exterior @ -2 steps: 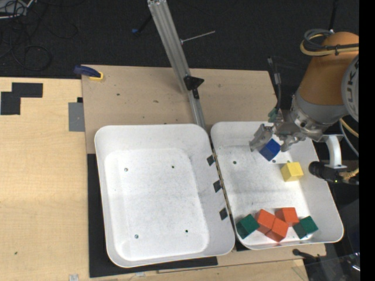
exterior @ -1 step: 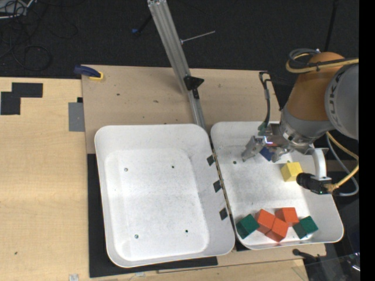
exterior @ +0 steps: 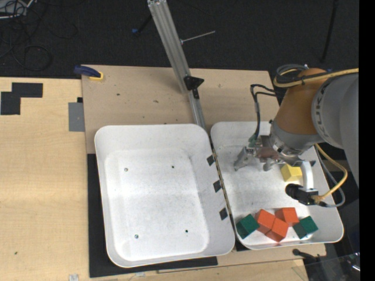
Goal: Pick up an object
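Note:
The arm reaches in from the right over the right bin (exterior: 234, 134). My gripper (exterior: 253, 164) hangs above the bin's upper middle, open, with bare white floor showing between its two fingers. A yellow block (exterior: 291, 172) lies just right of the gripper, beside the wrist and not between the fingers. At the bin's near end sits a cluster of blocks: a green one (exterior: 247, 224), three orange ones (exterior: 273, 222) and another green one (exterior: 305, 227).
The left bin (exterior: 111, 139) lies beside the right one, joined to it by black clips along the shared rim. A slanted metal rail (exterior: 176, 51) runs from the back down to the bins. Cables loop around the wrist.

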You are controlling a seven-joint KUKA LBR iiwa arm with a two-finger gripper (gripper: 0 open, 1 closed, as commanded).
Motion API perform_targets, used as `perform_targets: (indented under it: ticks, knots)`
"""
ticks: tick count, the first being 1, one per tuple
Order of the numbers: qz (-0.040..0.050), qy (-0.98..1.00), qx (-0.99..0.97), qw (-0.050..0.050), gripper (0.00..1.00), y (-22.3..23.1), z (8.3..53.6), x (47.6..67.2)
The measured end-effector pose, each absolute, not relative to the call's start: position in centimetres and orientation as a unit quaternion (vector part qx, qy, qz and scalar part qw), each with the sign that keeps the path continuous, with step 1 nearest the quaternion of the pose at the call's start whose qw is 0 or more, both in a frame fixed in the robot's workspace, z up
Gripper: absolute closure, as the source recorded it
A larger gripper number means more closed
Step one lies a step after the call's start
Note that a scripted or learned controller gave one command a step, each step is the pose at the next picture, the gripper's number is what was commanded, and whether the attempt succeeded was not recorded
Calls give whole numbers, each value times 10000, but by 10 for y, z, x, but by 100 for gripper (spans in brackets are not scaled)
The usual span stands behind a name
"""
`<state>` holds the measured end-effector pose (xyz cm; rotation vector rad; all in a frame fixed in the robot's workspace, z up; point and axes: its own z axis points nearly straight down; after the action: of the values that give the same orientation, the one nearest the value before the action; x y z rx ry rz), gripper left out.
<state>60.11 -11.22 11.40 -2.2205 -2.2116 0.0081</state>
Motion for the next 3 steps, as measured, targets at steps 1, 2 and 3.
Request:
perform_targets:
  ticks: [1,2,3]
  knots:
    - [15,-7027,-7115,22,100,-115,127,602]
    - [-10,-7053,-7089,-14,100,-117,190,606]
    - [-14,-7075,-7068,-18,100,-113,250,612]
